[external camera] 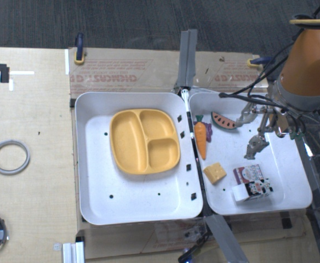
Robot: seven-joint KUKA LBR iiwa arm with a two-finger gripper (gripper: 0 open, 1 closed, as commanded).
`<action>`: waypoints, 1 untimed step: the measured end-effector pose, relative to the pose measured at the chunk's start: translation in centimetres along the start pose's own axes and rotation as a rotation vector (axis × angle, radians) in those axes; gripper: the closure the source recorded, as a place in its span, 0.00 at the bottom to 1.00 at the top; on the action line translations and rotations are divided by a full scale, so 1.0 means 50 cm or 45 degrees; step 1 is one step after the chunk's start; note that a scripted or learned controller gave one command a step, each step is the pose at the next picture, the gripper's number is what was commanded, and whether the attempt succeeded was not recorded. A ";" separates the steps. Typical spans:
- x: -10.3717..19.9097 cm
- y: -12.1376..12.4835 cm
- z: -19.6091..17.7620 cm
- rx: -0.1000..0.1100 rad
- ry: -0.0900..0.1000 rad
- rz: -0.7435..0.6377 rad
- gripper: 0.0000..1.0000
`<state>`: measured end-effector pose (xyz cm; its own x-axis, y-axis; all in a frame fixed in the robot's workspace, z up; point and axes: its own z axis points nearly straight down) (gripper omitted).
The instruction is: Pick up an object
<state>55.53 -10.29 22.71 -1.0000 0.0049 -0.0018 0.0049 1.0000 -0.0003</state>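
Right bin point(291, 201), contents, front to back.

1. Small carton point(251, 182), white with red and black print, lying near the front edge. Judged light and stiff-walled, though the card may dent under a hard squeeze. Best taken across its short sides.

2. Yellow block point(215, 172), cheese-like wedge, just left of the carton and apart from it. Judged light; flat faces offer a sure pinch across the width.

3. Toy carrot point(201, 138), orange with green top, lying along the left wall, touching or nearly touching it. Probably smooth and rounded, apt to roll or slip; the wall crowds one finger. Take mid-body.

4. Watermelon slice point(224, 120), toy, near the back left. Thin and curved; probably light, awkward lying flat.

5. Gripper point(256, 144), hanging over the bin's middle, above bare floor, between slice and carton. Nothing sits between its fingers; whether they are spread or closed cannot be told.

Left bin point(89, 190): yellow divided plate point(145, 141). Wide, shallow, rigid; only the rim is graspable.
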 end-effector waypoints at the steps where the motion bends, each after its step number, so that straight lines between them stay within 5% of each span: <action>1: -0.110 0.018 0.135 0.000 -0.001 0.277 0.00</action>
<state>61.03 -9.43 15.97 -0.9753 0.2207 -0.0024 0.2207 0.9753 -0.0003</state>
